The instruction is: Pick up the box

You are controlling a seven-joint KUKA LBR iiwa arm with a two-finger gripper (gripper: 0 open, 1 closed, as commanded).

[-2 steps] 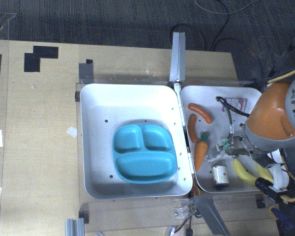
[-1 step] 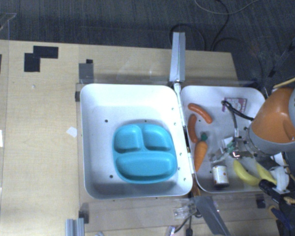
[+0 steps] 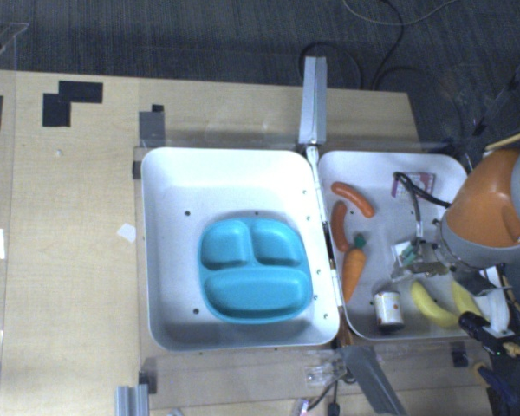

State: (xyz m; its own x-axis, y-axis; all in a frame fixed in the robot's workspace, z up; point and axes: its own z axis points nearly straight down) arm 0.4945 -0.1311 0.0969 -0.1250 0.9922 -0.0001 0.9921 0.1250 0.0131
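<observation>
Two white bins on your desk (image 3: pixel 69 258); take the carrot (image 3: pixel 353 271) in the right bin (image 3: pixel 377 167) as landmark. Left of it, in the left bin (image 3: pixel 169 198): one blue divided tray (image 3: pixel 256 269). Above it: two sausages (image 3: pixel 353 199). Below-right: one small can (image 3: pixel 387 308); further right, bananas (image 3: pixel 433 306). The box (image 3: pixel 412 254), a small pale item, appears to lie right of the carrot, not lifted: picking remains. The arm (image 3: pixel 494 211) reaches over that spot, end effector (image 3: pixel 420 263) low; you cannot tell its opening or any hold.

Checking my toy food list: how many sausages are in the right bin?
2: one sausage near the bin's upper left, another sausage just below it by the divider. The arm may hide more.
</observation>
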